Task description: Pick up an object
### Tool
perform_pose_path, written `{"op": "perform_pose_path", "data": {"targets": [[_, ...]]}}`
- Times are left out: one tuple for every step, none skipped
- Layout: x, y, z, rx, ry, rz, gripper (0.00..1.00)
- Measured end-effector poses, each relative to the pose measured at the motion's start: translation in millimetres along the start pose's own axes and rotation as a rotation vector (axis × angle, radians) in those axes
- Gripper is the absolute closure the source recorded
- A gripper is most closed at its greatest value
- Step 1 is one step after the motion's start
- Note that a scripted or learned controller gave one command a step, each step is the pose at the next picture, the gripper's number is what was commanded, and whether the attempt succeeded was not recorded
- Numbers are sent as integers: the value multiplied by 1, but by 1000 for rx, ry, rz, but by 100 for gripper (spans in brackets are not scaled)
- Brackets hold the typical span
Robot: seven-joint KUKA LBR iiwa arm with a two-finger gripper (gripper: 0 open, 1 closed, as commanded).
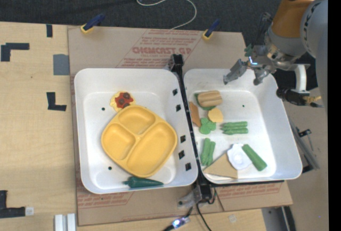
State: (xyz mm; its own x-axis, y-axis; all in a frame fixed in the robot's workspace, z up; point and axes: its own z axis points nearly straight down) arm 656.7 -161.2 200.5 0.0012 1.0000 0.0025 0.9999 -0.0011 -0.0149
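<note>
Two shallow white plastic bins sit side by side on a brown cardboard sheet point(154, 51), w/ the left bin point(88, 118) at centre-left of the frame and the right bin point(277, 134) at centre-right.

We see the grey arm w/ orange band point(298, 6) reaching in from the upper right. Its two-finger gripper point(246, 71) hangs over the upper edge of the right bin, fingers spread apart w/ nothing between them.

Next in size, a yellow plastic divided plate point(139, 140) lies in the middle of the left bin. Just above it, near its upper left, is a small red-and-yellow toy food piece point(123, 99). A dark green toy pepper point(143, 182) lies along the lower edge of that bin, just below the plate.

In the right bin we count several toy foods, all well apart from the gripper: a tan wedge point(221, 171) at the lower edge, touching a white round lid-like piece point(238, 158); a brown bun-shaped piece point(209, 98) in the upper left part; a green bean pair point(234, 127) mid-bin; a green stick point(254, 157) at lower right; green pods point(207, 151) at lower left; a small yellow disc point(216, 115) below the bun; a small green leafy piece point(206, 127) beside it; an orange-brown sausage point(194, 114) against the left wall.

A thin white cable point(165, 0) loops across the dark floor at top centre.
</note>
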Motion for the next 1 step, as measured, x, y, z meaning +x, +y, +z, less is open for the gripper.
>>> {"op": "perform_pose_path", "data": {"targets": [[0,3,-8,-14,-2,-2,0]]}}
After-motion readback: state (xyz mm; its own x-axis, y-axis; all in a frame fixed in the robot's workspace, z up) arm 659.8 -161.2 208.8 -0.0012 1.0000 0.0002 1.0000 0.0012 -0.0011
